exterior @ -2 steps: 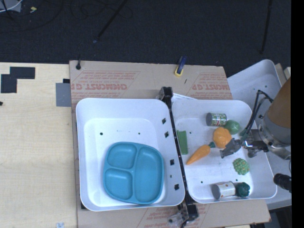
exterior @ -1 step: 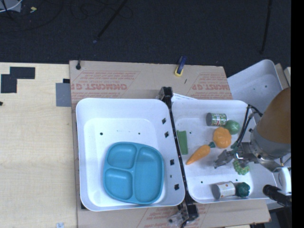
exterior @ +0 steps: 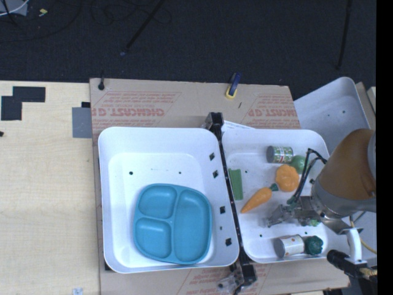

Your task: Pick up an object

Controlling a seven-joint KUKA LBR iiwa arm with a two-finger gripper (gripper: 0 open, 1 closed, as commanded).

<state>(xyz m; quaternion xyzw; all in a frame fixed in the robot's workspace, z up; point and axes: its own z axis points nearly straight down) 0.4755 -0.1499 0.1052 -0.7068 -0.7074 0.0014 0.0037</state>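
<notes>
The right white bin point(exterior: 258, 147) holds several objects. An orange carrot point(exterior: 256, 200) lies near its middle, with an orange fruit point(exterior: 287, 178) to the right of it. A small tin can point(exterior: 280, 154) and a green item point(exterior: 299, 163) sit at the back. A green block point(exterior: 235, 184) lies along the left wall. A silver can point(exterior: 290, 246) lies on its side at the front, next to a dark green ball point(exterior: 314, 245). My gripper point(exterior: 276, 216) is low over the bin floor between the carrot and the silver can, with nothing visibly held.
The left white bin point(exterior: 116, 165) holds a blue divided plate point(exterior: 173, 223). The arm's orange-banded wrist point(exterior: 350, 171) overhangs the right bin's right side. A black clip divider point(exterior: 222, 183) runs between the bins. Cardboard lies beneath both.
</notes>
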